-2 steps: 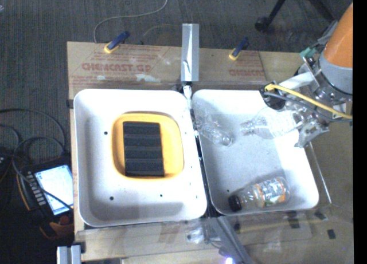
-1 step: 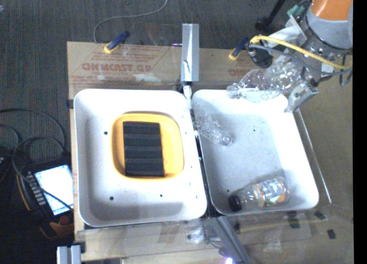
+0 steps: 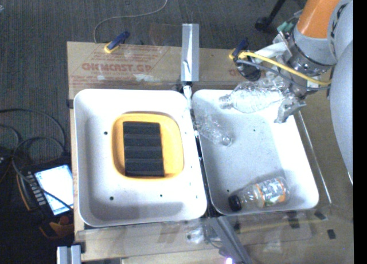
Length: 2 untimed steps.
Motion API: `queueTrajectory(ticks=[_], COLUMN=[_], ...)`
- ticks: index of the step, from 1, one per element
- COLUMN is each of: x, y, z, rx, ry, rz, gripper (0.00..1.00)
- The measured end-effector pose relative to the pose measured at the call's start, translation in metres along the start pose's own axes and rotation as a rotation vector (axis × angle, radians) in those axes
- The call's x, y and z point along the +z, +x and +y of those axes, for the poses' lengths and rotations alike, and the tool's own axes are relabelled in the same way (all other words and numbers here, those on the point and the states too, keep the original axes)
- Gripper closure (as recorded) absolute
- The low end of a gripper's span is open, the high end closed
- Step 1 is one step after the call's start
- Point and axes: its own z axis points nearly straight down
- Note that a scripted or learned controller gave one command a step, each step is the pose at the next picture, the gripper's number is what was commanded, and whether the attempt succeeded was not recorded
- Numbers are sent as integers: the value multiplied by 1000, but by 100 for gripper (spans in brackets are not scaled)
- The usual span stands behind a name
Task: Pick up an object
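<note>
My gripper [image 3: 280, 100] hangs over the far right corner of the right bin [image 3: 298, 160]. A clear, crumpled plastic bottle [image 3: 249, 98] sticks out to the left from between its fingers, lying level with its neck pointing left. One grey finger [image 3: 285, 110] shows just below the bottle's right end. The bottle appears lifted off the bin floor. A bottle with an orange label and black cap [image 3: 259, 193] lies in the near part of the same bin. A second clear plastic piece [image 3: 211, 129] rests against that bin's left wall.
The left bin [image 3: 92, 160] holds a yellow tray with a black ribbed insert [image 3: 147, 146]. A yellow cable [image 3: 275, 62] loops by the wrist. A metal post [image 3: 190, 51] stands behind the gap between the bins.
</note>
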Motion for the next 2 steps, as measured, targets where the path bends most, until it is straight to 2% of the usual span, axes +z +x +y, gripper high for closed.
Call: queueTrajectory(ticks=[1, 2], x=[0, -11], y=[0, -48], z=[0, 22], rx=[0, -3], ry=[0, -2], rz=[0, 0], gripper=[0, 0])
